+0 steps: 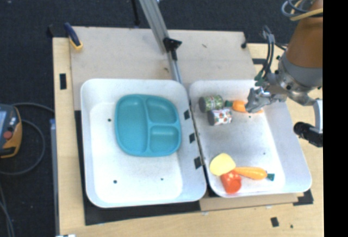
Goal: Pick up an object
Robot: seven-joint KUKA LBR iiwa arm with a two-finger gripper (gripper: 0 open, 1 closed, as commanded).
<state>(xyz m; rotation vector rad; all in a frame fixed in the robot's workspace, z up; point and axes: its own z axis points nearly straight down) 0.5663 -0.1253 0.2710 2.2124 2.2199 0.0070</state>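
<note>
Since the gripper (254, 103) stands low at the far side of the right bin (283, 138), the likeliest target is the small orange piece (238, 105) just beside it, seemingly a toy carrot or similar plastic food.

Item: orange piece, lying flat on the bin floor, far edge, partly hidden by the gripper. Judged light, rigid, smooth and inclined to roll or slip; best taken across its narrow middle. Whether it is touched or merely adjacent cannot be told.

Gripper: finger spread cannot be told from this view; nothing visibly held.

Neighbours, near: green can-like cylinder (212, 103) on its side, just left of the orange piece; small white patterned cup or box (220, 117) touching below it. Markings on both too small to read; no brand legible.

Neighbours, well apart: yellow round piece (222, 164), red piece (231, 182) and long orange carrot with green tip (253, 173), clustered at the near edge.

Left bin (98, 132): teal three-compartment plate (148, 124).
</note>
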